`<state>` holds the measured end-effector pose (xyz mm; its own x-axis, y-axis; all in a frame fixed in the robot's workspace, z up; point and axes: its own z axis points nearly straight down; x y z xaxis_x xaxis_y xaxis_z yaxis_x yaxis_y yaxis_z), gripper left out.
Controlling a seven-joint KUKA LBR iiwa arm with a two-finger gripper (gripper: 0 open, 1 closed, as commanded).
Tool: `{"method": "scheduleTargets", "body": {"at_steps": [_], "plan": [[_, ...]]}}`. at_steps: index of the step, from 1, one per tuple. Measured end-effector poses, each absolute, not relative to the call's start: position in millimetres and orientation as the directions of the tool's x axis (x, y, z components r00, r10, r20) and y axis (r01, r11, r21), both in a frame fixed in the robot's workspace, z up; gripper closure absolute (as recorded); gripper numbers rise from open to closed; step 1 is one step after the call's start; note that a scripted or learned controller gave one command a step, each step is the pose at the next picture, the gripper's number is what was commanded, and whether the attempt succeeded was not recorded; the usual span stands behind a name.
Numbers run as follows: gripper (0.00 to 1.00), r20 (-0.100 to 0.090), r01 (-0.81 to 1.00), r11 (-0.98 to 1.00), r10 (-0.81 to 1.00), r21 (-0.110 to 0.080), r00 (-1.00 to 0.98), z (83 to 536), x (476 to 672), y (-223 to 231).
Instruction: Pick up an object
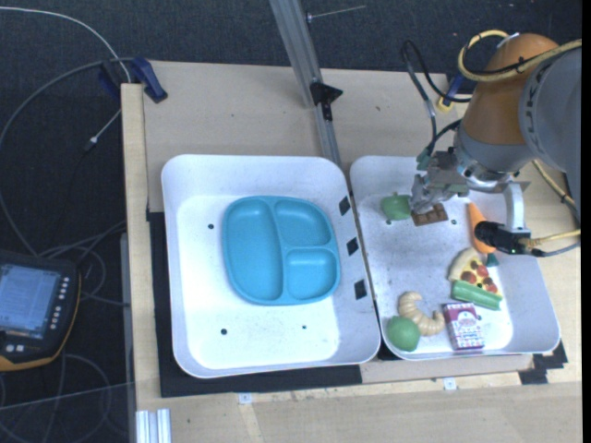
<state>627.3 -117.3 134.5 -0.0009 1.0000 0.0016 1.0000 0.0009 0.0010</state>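
Camera view: the end effector (428,199) is low in the right bin (406,257), near that bin's far edge and toward its left wall. A small brown block (429,216) lies just beneath its tip, and a green piece (395,207) lies just beside it on the left. Whether the tip is touching the block or hovering over it cannot be told, and the end effector's opening is too small and too hidden by the wrist to judge, so nothing can be counted as held.

Other candidates lie well apart from it: an orange carrot (476,220) by the right wall, a pizza slice (476,272) and a green strip (476,293) beyond that, a red box (464,327), a beige curl (420,312) and a green ball (403,333) along the near edge. The left bin (185,247) carries a blue divided plate (277,247).

The step in hand looks like the descent onto a target, most likely the brown block. The next move calls for closing squarely on it without the green piece getting nudged or caught, then a straight lift clear of the bin floor.
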Motion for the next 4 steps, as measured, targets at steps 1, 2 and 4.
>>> {"method": "scheduleTargets", "body": {"at_steps": [1,2,4], "plan": [[1.00,-0.002,1.000,0.001,1.000,0.008,-0.001,199,625.9,-121],[1.00,0.000,1.000,0.001,1.000,0.003,-0.001,202,626.7,-121],[1.00,0.002,1.000,0.007,1.000,0.004,-0.007,228,629.4,-12]]}}
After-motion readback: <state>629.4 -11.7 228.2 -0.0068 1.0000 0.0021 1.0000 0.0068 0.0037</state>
